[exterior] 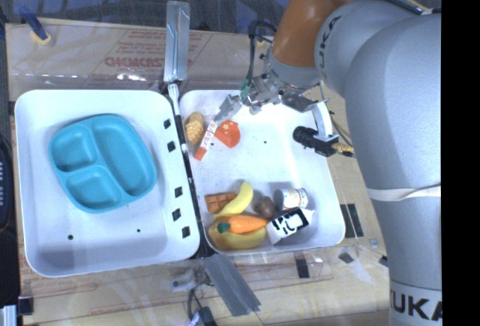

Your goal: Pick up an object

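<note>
Overhead, the big grey arm [390,92] curves in from the right, its smooth matte shell broken by a glossy orange band [304,21] just above the wrist. The gripper [227,109] hangs low over the upper left corner of the right-hand bin [315,167], its slim metal fingers [225,106] slanting down toward a small round red-orange piece [228,134] that looks like a plastic tomato. They sit just above and beside it, but I cannot tell whether the fingers are spread or pressed together, and nothing shows between them.

Close by on the left lies a bumpy tan lump, bread-like [195,127], with a thin white-and-orange stick [204,142] slanting between it and the red piece. Near the bin's front edge a heap of toy food is crowded together — a curved yellow banana [238,201], a tapered orange carrot [247,224], a brown waffle-patterned square [216,202], a small dark rounded thing [264,206], a little cylindrical can [295,198] and a black-and-white printed box [289,224].

The left-hand bin [45,242] is shallow white plastic with rounded corners, and it holds a smooth blue divided plate [103,161] — three compartments, set at a tilt to the bin's walls.
</note>
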